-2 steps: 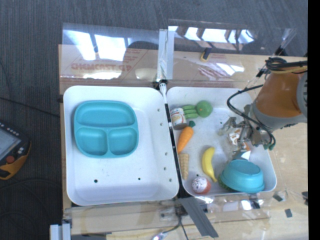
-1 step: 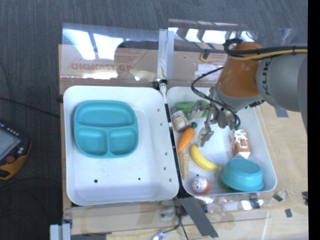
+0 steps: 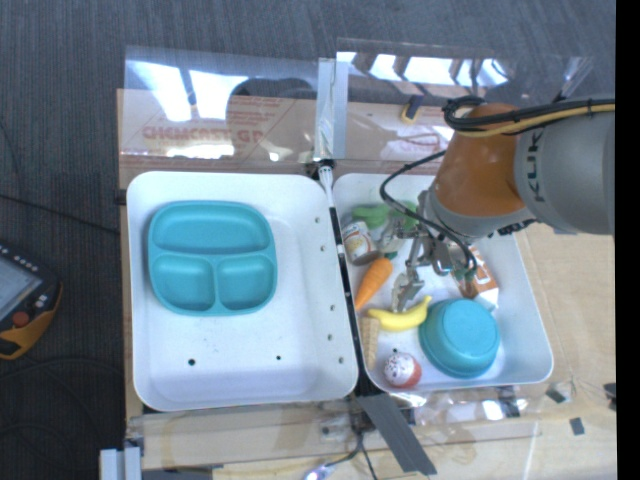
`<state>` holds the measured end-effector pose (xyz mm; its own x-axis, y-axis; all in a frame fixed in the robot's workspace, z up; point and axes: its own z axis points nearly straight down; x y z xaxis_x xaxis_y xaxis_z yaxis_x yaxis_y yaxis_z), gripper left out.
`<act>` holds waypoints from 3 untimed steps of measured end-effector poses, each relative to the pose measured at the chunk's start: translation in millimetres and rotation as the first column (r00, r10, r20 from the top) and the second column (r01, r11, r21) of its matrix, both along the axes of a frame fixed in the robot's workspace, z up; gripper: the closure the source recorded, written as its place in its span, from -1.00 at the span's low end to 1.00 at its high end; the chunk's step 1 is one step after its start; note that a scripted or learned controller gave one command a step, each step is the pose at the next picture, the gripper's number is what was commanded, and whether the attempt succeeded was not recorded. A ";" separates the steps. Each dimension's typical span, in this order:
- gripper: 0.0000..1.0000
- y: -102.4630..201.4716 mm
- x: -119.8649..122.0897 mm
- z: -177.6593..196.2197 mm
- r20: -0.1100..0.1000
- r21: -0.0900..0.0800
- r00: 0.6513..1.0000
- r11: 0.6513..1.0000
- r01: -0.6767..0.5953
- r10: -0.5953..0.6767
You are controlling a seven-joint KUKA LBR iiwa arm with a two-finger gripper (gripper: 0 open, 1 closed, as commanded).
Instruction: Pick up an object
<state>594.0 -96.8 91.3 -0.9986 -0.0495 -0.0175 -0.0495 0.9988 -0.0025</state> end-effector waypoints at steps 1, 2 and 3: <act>-1.00 2.2 -13.6 0.4 0.003 0.000 1.000 1.000 0.019 -0.019; -1.00 1.4 -9.2 -0.6 -0.007 0.003 0.999 0.999 0.053 -0.053; -1.00 -0.8 -23.7 0.2 0.003 0.005 0.972 0.972 0.236 -0.236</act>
<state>570.3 -97.6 91.4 -0.9819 0.1880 -0.0204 0.1880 0.9822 0.0019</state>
